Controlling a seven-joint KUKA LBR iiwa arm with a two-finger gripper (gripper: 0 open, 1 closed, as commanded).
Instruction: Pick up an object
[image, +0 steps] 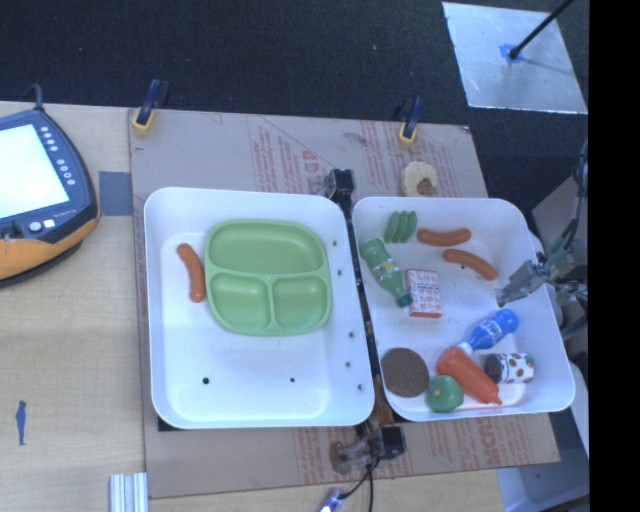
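Observation:
My gripper (520, 284) shows as a grey tip at the right bin's (505, 214) right edge, just above a blue bottle (492, 330) and right of a sausage (470, 263). Nothing shows in it. The right bin also holds a second sausage (443, 237), a green pea pod (400, 226), a green bottle (385, 270), a red and white carton (424, 293), a carrot (468, 374), a brown disc (405, 371), a green ball (444, 393) and a small spotted piece (513, 368).
The left bin (250, 395) holds a green divided plate (268, 276) and an orange sausage (191, 272) beside it. A pale ring-shaped toy (419, 179) lies on the board behind the right bin. A control tablet (40, 195) sits at the far left.

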